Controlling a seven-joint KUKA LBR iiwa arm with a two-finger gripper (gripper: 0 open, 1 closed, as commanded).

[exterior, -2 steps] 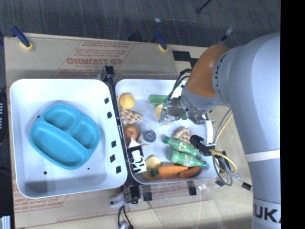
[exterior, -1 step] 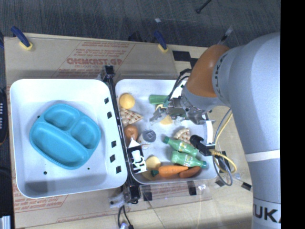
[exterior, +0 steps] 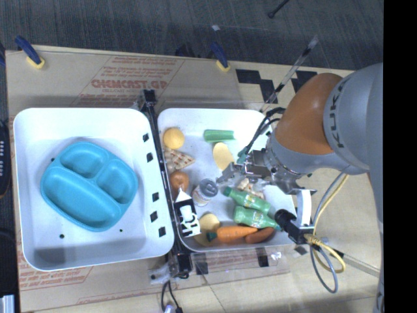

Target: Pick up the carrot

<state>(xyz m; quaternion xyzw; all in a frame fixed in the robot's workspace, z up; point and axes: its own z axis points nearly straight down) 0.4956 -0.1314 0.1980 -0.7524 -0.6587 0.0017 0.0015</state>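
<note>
The orange carrot (exterior: 233,233) lies lengthwise along the near wall of the right bin (exterior: 195,119). A brownish sausage-like piece (exterior: 262,235) touches its right end, and a pale yellow piece (exterior: 209,222) sits at its left end. My gripper (exterior: 244,177) hangs low over the middle of the right bin, above two green bottles (exterior: 251,208) and well behind the carrot. The wrist and the orange-banded arm cover the bin's right side. I see nothing of the carrot at the gripper.
The right bin also holds a yellow ball (exterior: 172,137), a green cylinder (exterior: 218,135), a yellow fruit (exterior: 223,155), a waffle-like wedge (exterior: 180,158), a brown onion (exterior: 180,180) and a small clear cup (exterior: 208,189). The left bin (exterior: 39,126) holds a blue divided plate (exterior: 89,184).
</note>
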